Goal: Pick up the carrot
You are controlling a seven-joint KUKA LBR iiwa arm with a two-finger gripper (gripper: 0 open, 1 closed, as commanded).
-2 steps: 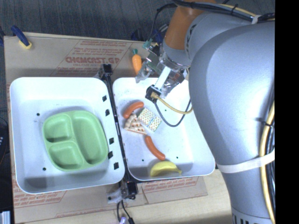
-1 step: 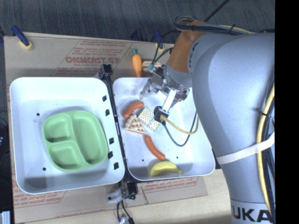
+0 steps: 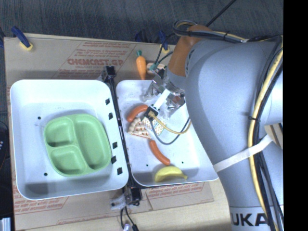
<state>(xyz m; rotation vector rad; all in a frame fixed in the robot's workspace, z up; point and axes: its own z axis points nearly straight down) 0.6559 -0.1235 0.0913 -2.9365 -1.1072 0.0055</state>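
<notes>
The carrot [image 3: 140,67], orange with a green top, lies on the cardboard just beyond the far rim of the right bin [image 3: 202,170], outside both bins. My gripper [image 3: 158,80] hangs over the far end of that bin, a short way to the right of the carrot. The big grey arm coming in from the right covers much of the wrist.
In the right bin lie an orange-red sausage [image 3: 136,111], a pizza slice [image 3: 140,128], a second sausage [image 3: 159,152] and a banana [image 3: 169,174]. The left bin [image 3: 24,95] holds a green divided plate [image 3: 77,143]. Black clips [image 3: 110,72] sit between the bins.
</notes>
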